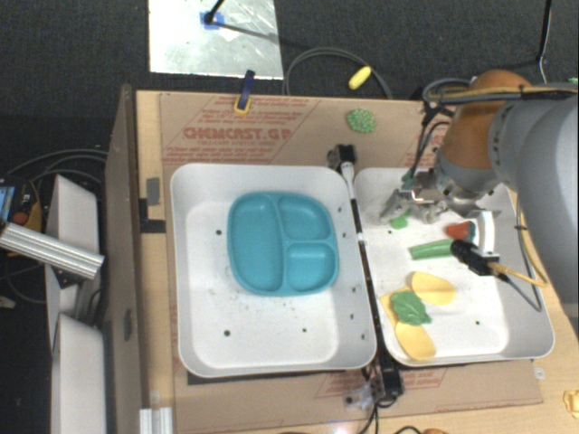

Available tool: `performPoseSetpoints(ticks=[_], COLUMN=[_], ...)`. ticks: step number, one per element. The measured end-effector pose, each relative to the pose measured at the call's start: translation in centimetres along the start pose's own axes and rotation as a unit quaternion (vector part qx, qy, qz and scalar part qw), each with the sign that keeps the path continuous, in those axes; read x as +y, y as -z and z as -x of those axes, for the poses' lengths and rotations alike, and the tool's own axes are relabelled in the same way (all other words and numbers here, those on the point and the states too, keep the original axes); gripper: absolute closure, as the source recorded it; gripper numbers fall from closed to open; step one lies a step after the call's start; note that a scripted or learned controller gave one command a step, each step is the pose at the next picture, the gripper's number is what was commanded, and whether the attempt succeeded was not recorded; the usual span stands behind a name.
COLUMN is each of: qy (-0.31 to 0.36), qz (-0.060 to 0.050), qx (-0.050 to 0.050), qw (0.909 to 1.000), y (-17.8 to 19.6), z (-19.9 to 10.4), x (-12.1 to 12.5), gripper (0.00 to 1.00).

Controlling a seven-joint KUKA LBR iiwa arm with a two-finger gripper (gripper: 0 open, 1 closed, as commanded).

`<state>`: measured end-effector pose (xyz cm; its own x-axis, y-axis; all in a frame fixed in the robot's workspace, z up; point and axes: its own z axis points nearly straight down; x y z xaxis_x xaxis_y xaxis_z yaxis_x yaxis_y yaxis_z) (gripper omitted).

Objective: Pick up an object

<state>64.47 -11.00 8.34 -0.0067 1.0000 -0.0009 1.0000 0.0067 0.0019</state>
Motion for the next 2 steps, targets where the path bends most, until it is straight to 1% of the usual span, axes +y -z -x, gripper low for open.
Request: performPoseSetpoints(ticks=[1,2], qy=[0.0,-0.003], qz=[0.002,0.002], qx=[0.0,0.0], qw=[1.0,1.0], y=[0.2,3.5], z=[0.4,1.8], x=[2.6,2.5], gripper=[0.0,0.0])
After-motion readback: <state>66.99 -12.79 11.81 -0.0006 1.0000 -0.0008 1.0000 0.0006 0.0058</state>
